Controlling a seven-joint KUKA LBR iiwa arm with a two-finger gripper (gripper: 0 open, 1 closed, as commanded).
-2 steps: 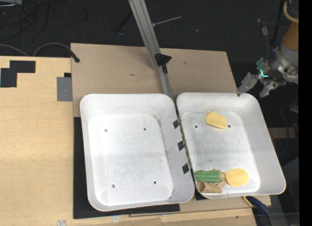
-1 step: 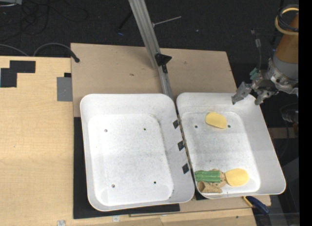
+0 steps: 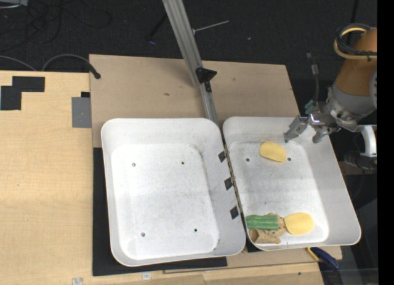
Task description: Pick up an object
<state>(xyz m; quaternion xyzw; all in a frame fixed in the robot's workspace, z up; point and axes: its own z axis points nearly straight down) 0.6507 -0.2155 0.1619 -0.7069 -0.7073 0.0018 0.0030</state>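
In the right bin point(image 3: 320, 179) a yellow rounded object point(image 3: 273, 152) lies near the back. At the bin's front sit a green ridged object point(image 3: 263, 221), a tan object point(image 3: 269, 235) and a second yellow object point(image 3: 299, 223), close together. My gripper point(image 3: 307, 130) hangs over the back right part of this bin, to the right of the first yellow object and apart from it. Its two fingers are spread with nothing between them.
The left bin point(image 3: 117, 154) stands beside the right one, with small black clips point(image 3: 228, 183) along the shared rim. A slanted metal rail point(image 3: 186, 44) runs down to the bins' back edge. A wooden bench surface point(image 3: 43, 173) lies at the left.
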